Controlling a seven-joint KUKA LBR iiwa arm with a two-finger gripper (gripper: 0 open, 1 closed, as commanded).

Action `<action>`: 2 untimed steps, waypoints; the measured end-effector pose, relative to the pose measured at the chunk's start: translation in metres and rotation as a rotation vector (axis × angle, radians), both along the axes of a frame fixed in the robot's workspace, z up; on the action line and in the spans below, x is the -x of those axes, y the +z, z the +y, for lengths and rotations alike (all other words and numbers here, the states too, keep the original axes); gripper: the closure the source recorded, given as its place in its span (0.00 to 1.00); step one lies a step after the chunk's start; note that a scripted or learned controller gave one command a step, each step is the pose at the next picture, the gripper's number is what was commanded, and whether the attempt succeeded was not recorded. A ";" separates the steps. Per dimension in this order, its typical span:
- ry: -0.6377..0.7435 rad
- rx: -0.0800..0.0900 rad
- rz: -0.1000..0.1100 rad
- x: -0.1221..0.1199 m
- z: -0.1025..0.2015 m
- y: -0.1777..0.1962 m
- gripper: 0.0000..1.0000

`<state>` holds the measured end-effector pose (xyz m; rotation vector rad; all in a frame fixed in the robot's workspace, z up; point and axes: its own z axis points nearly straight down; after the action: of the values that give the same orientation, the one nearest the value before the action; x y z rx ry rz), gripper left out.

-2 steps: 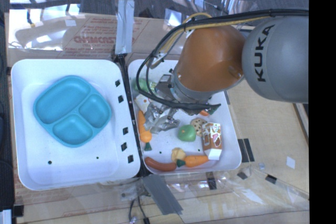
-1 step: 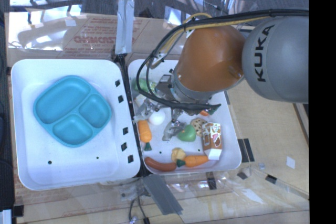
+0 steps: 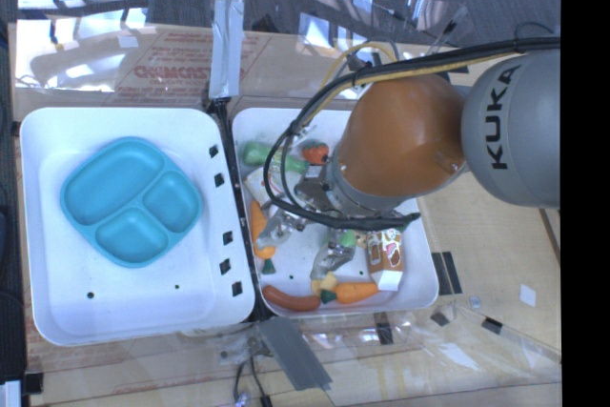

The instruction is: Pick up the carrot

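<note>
The carrot (image 3: 355, 292), orange with a green top at its left end, lies along the front wall of the right bin (image 3: 419, 286). A second orange piece (image 3: 257, 220) lies against that bin's left wall. My gripper (image 3: 307, 241) hangs below the orange wrist band over the middle of the right bin, a little behind and to the left of the carrot. Nothing shows held in it, and the big wrist hides much of the bin's rear floor.
A brown sausage (image 3: 290, 300) lies just left of the carrot. A printed packet (image 3: 386, 257) stands to its right rear. A green piece (image 3: 257, 151) and a red-orange piece (image 3: 315, 151) sit at the bin's back. The left bin (image 3: 57, 300) holds a blue divided plate (image 3: 132, 200).
</note>
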<state>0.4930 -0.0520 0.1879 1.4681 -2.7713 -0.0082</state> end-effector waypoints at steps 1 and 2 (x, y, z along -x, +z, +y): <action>0.128 -0.001 0.001 0.016 0.020 0.000 0.00; 0.256 -0.002 -0.004 0.016 -0.074 -0.008 0.00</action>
<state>0.4770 -0.1259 0.1800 1.8122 -2.5638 -0.0069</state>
